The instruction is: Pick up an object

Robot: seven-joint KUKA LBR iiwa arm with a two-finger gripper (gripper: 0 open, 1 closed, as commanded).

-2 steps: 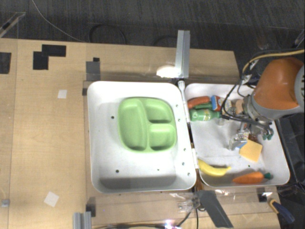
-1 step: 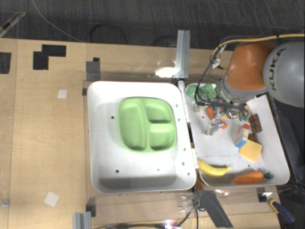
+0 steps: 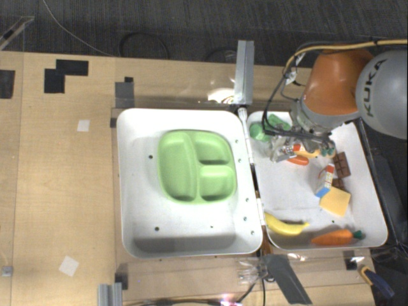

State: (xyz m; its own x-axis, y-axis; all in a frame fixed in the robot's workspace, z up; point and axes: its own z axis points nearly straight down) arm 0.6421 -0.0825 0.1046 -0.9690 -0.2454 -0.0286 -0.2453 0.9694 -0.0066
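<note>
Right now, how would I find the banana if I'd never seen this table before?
Look at the right bin, the one with lots of toy food, not the left bin holding the green divided plate. Go to its near left corner. The banana lies there, curved and yellow, beside the orange carrot; the yellow cheese wedge nearby is blocky, not bent.

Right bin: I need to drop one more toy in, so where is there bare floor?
Bare floor lies mid-left in the right bin, bordered by the gripper above, banana below, and cheese wedge to the right. The top and right edge are crowded.
</note>
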